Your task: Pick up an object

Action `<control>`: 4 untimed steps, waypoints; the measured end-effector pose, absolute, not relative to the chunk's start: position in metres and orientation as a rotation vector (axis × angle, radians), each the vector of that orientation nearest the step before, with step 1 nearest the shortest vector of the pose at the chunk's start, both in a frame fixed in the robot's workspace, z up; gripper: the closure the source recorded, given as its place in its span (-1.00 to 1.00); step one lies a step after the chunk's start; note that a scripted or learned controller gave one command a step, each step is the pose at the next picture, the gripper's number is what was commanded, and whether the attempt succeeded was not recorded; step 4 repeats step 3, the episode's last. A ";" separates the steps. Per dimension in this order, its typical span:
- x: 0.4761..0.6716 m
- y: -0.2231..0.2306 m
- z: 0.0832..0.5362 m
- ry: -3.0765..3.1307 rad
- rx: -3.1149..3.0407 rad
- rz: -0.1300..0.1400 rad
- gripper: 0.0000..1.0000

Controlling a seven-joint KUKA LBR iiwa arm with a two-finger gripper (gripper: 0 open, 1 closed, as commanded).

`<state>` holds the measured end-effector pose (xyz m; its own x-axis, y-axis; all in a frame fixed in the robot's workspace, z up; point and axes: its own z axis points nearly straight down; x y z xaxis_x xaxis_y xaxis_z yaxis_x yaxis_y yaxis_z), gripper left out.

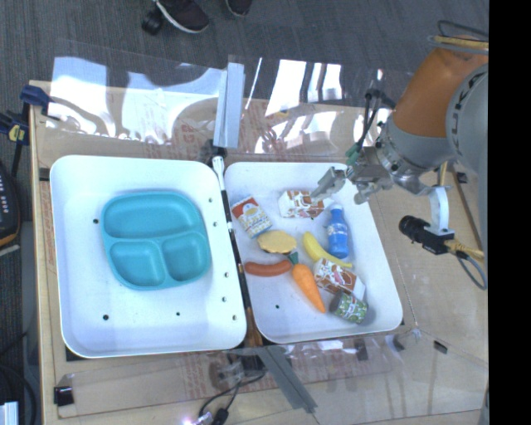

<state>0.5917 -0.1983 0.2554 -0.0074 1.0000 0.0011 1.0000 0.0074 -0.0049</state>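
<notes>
The left bin [66,249] holds a blue tray [156,239] with three compartments, lying flat, nothing in it.

The right bin [377,241] carries the toy food, all bunched toward its middle and right. From the left: a small red-labelled packet [251,216], a flat yellowish cookie [277,242], a sausage [267,268] lying crosswise, a carrot [309,287] slanting toward the near wall, a banana [315,248], a carton [300,204] near the far wall, a blue bottle [337,232] lying on its side, a printed pouch [336,276] and a green-labelled can [350,310] in the near right corner.

The gripper [347,187] hangs over the far right of this bin, just above the carton and the bottle's cap. Its fingers look spread apart, with nothing between them.

The carton seems the nearest pick. I'd guess it is light, hollow plastic, stiff and a bit slick, so the flat sides are the place to close on. The bottle is round and would likely roll; its middle would be the best hold.

The bins are smooth white plastic on a wooden bench [431,324], with clear sheets [166,91] glaring at the back. Beyond is dark carpet [83,25], and someone's shoes [178,14].
</notes>
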 end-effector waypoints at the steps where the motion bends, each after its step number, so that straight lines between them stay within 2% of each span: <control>1: 0.549 -0.210 0.092 -2.065 -2.365 0.002 -1.00; 2: 0.549 -0.210 0.102 -2.072 -2.360 0.003 1.00; 3: 0.551 -0.169 0.220 -1.945 -2.465 0.000 1.00; 4: 0.551 -0.169 0.220 -1.945 -2.465 0.000 1.00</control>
